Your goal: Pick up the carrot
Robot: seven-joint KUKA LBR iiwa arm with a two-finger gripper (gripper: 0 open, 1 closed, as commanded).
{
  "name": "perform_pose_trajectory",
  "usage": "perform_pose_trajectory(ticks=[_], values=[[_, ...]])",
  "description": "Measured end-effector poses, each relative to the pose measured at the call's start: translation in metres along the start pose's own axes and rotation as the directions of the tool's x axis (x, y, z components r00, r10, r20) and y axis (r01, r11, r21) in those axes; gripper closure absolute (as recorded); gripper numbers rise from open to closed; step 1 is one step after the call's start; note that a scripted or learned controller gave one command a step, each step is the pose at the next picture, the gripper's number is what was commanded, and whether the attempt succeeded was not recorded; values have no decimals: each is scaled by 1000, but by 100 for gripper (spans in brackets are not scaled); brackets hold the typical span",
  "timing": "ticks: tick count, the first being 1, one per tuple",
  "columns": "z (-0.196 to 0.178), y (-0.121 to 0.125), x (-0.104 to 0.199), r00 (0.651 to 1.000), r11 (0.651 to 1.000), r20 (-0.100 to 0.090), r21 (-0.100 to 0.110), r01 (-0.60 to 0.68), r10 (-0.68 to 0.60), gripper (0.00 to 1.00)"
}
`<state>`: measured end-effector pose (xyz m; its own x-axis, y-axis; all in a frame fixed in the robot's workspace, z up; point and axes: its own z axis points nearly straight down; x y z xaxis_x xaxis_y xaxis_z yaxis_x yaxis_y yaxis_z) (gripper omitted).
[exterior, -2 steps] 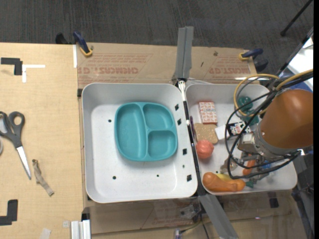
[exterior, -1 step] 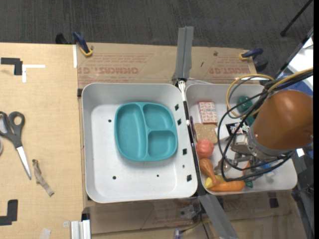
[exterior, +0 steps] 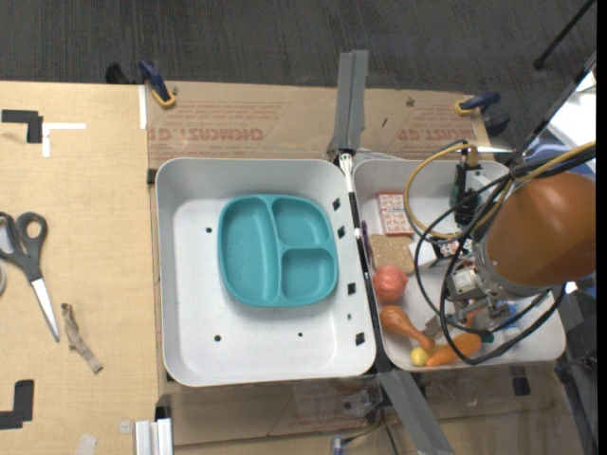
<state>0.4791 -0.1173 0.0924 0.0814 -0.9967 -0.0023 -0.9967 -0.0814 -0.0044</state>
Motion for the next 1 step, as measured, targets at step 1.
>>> perform_pose_trajectory(ticks=[1], values=[[1,-1,-21,1000,1000,1,-3,-14,14,0]])
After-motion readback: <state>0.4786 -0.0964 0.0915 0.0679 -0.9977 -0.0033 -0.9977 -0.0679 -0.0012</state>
